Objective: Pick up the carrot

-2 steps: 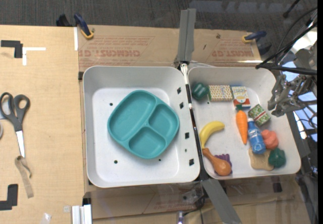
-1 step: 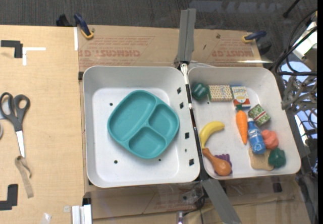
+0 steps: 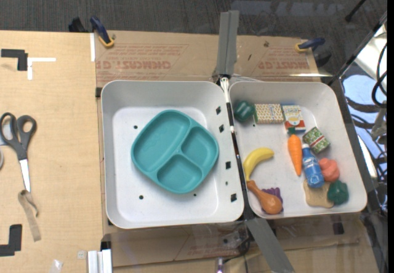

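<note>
The carrot is orange with a small green top and lies roughly upright in the picture, in the right bin. It rests between a yellow banana on its left and a blue bottle on its right. A small juice carton sits just above its green end.
The left bin holds a teal divided plate. Around the carrot lie a green box, a pink ball, a chicken drumstick, a cracker box and dark green pieces. Scissors lie on the bench at left.
</note>
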Controlling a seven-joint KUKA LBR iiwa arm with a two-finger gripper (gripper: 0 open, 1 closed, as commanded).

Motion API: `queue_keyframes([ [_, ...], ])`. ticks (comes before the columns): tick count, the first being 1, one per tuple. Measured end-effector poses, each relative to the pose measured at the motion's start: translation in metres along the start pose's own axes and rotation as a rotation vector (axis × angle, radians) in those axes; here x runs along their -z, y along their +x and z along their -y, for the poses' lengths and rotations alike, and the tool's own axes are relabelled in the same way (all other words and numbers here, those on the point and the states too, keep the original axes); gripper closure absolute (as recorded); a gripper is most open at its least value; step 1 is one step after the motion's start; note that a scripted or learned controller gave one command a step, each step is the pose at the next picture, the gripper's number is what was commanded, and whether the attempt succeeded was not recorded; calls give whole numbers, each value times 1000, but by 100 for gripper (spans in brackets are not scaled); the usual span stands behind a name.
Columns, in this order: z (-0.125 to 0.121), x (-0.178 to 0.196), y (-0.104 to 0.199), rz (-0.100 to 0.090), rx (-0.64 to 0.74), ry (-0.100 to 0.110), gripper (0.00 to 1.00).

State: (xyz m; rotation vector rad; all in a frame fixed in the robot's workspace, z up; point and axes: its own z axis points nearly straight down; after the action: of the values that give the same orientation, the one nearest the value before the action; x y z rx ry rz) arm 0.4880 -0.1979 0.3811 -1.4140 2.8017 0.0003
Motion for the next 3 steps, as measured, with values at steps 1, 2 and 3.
queue_keyframes([
  [1, -21, 12, -13, 1, 317, 0, 100],
  [2, 25, 35, 11, 2, 623, -1, 100],
  [3, 6, 0, 24, 2, 820, -5, 100],
])
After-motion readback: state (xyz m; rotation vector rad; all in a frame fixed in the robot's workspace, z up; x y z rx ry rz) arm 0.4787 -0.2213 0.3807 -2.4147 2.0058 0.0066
